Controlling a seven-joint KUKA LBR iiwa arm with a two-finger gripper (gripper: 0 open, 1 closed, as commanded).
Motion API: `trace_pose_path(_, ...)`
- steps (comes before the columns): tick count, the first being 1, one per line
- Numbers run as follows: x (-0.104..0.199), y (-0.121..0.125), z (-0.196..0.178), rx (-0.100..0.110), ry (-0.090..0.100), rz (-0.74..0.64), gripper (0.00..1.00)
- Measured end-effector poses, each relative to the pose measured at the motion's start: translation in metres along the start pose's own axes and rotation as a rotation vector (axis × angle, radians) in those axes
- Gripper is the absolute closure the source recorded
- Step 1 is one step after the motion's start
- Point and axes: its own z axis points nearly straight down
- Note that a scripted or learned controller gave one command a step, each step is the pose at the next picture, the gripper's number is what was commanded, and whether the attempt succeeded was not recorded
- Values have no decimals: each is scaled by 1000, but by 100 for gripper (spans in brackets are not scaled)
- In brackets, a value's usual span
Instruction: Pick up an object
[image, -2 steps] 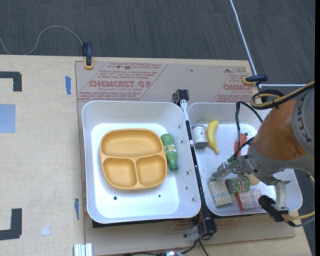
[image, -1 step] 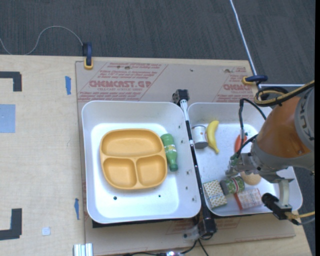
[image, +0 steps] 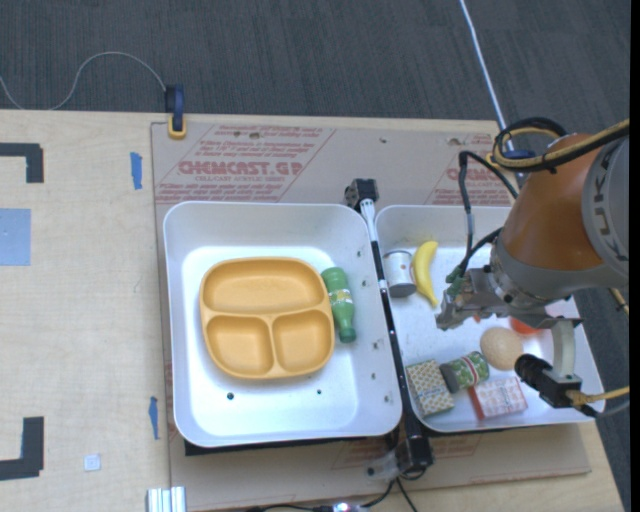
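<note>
Hovering gripper (image: 452, 308) in rt bin (image: 400, 222), banana (image: 427, 270) just beside it; finger state can't tell

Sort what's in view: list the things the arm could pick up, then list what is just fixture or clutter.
Pickable things:
banana
green bottle
egg-shaped thing
silver can
checkered packet
red-and-white box

Fixtures and clutter:
yellow divided tray
left bin
right bin
cardboard sheet
gripper, above the right bin
</note>
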Motion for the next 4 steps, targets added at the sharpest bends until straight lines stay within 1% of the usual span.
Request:
trace_pose_path(1,-78,3,41,4,-1,2,100)
trace_pose_path(2,-77,3,41,3,0,2,0)
trace_pose_path(3,-53,-21,92,1,-1,3,0)
trace_pose_path(4,-53,-20,81,-5,-2,3,100)
